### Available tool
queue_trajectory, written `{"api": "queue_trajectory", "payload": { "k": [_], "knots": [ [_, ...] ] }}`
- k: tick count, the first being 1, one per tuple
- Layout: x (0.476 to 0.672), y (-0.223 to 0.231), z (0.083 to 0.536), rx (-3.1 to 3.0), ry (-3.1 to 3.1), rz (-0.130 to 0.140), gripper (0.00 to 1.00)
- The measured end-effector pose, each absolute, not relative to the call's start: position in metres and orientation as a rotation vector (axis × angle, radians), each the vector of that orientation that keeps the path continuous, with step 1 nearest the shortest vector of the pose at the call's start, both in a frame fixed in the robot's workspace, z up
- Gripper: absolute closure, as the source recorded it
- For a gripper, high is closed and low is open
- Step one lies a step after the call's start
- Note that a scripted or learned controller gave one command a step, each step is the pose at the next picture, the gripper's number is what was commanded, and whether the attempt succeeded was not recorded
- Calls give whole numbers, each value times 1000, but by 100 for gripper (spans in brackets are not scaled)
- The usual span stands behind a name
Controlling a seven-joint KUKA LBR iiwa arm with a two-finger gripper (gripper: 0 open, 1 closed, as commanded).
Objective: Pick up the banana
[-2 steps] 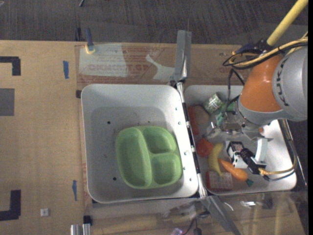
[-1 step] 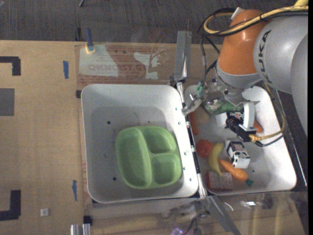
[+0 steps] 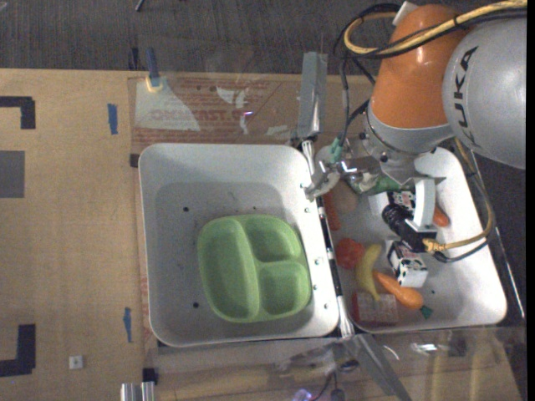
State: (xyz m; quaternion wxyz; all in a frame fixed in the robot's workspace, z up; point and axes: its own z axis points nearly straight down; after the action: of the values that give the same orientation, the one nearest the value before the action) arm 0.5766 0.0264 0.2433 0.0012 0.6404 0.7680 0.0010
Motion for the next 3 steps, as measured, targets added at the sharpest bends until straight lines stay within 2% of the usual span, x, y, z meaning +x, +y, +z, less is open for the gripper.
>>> {"api": "queue_trajectory", "payload": {
  "k": [1, 2, 3],
  "knots": [
    [610, 57, 284, 2280, 2156, 3, 0],
    [610, 102, 142, 2327, 2108, 10, 0],
    [508, 181, 139, 2357, 2081, -4, 0]
  ]
}}
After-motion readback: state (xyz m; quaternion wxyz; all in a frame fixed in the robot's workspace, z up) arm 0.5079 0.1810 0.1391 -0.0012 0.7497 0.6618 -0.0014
